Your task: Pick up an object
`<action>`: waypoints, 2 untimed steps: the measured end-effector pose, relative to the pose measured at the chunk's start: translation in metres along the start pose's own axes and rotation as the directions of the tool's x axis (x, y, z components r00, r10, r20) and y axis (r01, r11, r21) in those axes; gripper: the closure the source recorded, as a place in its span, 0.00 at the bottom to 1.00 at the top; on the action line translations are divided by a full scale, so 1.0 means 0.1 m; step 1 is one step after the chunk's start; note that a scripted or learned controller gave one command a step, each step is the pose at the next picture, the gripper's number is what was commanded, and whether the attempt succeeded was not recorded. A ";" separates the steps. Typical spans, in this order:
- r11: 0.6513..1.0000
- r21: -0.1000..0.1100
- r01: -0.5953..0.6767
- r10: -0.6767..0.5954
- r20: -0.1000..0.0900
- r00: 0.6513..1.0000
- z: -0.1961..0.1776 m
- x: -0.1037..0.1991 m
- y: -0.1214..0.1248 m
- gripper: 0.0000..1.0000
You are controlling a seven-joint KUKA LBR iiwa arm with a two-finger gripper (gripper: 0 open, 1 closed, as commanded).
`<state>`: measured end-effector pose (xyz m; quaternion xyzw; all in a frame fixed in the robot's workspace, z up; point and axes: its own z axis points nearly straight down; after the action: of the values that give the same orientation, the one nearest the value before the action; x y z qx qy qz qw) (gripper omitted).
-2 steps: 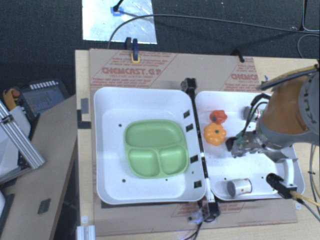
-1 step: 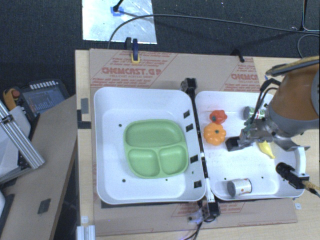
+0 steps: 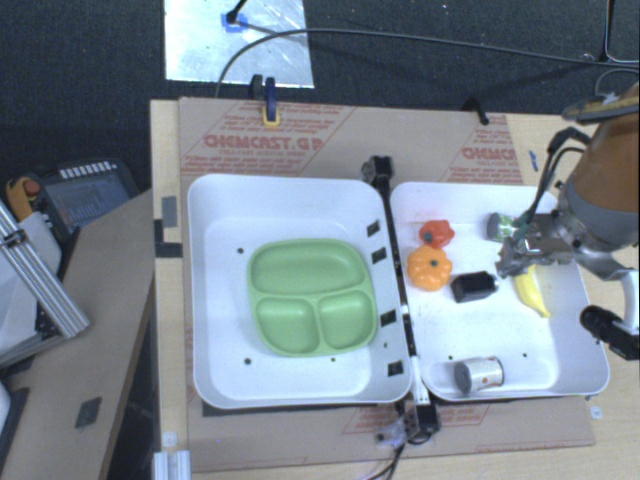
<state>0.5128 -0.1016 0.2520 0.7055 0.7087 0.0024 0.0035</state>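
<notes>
Nearest the camera, in the right bin (image 3: pixel 575 373), a small silver can (image 3: pixel 478 374) lies on its side close to the front wall. Further in, a black block (image 3: pixel 473 287) rests on the bin floor, with a yellow banana (image 3: pixel 530 293) just to its right, angled toward the right wall. To the block's left sits an orange pumpkin-shaped toy (image 3: pixel 429 268), and a smaller red pepper-like toy (image 3: pixel 436 234) sits just behind it, the two nearly touching. A greyish-green cylinder (image 3: pixel 497 227) lies toward the back of this bin, beside the arm's wrist.

The gripper (image 3: pixel 516 258) hangs low over the right bin, above the upper end of the banana and just right of the black block. Whether it is gripping anything cannot be told, since its tips blur into the metal parts around them.

The left bin (image 3: pixel 215 228) holds a green divided plate (image 3: pixel 308 296) with three compartments, lying flat near the bin's middle.

Both bins sit on a cardboard sheet (image 3: pixel 320 133) printed with red lettering, which covers the surface. A yellow-and-blue clamp (image 3: pixel 269 101) grips the sheet's far edge. Beyond it, a silvery panel (image 3: pixel 238 26) lies on the dark floor with a cable crossing it.
</notes>
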 end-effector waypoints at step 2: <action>1.000 0.006 0.004 -0.004 -0.002 1.000 0.04 0.46 0.18 1.00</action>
<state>0.5308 -0.0558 0.2482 0.7041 0.7101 0.0012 0.0007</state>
